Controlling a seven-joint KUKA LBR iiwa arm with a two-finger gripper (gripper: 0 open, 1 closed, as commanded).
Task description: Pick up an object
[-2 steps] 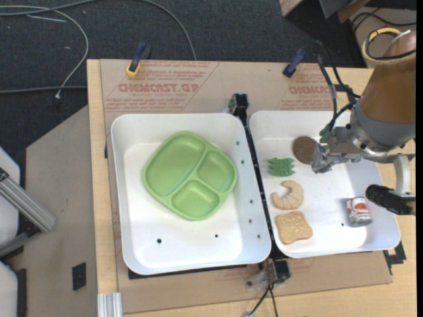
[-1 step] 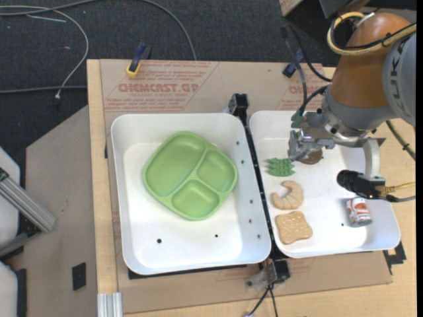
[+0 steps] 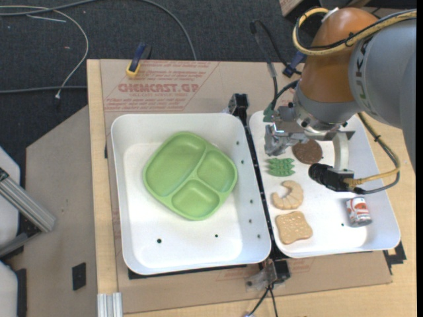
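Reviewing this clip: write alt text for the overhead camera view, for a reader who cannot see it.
The grey and orange arm hangs its gripper low over the right bin, above a green leafy toy, beside a brown disc. That bin also has a croissant, a cracker and a small can. The left bin has a green divided plate.
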